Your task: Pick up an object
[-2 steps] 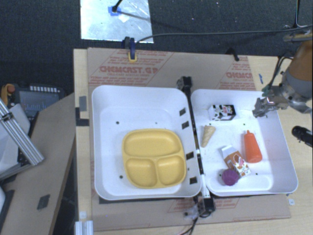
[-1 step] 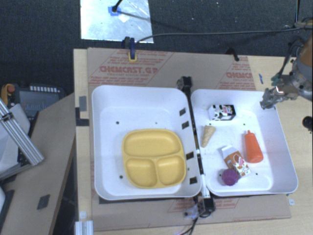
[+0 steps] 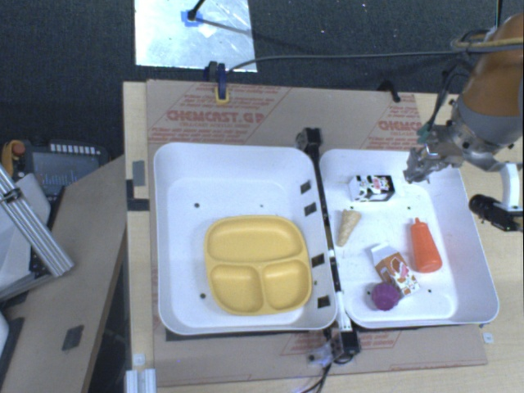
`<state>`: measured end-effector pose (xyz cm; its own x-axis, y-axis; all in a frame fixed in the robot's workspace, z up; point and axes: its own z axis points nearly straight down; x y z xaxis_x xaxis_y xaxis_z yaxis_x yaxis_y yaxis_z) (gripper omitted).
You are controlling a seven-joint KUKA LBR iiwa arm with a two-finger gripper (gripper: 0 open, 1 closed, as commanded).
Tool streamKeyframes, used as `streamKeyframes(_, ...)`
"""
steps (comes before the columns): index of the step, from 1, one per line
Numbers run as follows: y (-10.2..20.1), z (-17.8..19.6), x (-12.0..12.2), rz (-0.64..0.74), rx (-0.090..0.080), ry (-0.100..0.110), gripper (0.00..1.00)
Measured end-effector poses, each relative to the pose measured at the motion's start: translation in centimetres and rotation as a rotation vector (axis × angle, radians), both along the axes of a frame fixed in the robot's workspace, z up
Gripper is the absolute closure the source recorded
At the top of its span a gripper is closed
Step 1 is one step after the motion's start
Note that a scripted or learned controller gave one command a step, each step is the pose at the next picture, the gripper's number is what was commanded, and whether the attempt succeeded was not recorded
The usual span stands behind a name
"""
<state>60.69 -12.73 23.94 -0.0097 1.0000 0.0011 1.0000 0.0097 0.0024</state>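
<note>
Now, from my remote seat, I see a yellow divided plate (image 3: 257,264) in the left bin (image 3: 176,170). Rightward, the right bin (image 3: 475,289) holds a cone (image 3: 348,224), black-and-white carton (image 3: 371,188), purple ball (image 3: 385,295), snack box (image 3: 396,272) and orange bottle (image 3: 424,246). Above its far corner hangs the gripper (image 3: 417,170), grip unreadable.

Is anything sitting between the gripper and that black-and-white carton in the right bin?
Nothing visible does. The gripper hangs over the right bin's upper right part, and the black-and-white carton lies just to its left, with bare bin floor between them.
</note>
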Motion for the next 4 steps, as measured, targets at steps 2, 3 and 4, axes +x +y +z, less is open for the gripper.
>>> streamKeyframes(2, 12.2, 0.6, 0.8, 0.001, 0.001, 0.000, 1.00)
streamKeyframes(3, 16.8, -0.6, 2.0, -0.001, 0.000, 0.000, 1.00)
streamKeyframes(4, 22.5, -1.8, 2.7, 0.000, 0.001, 0.001, 1.00)
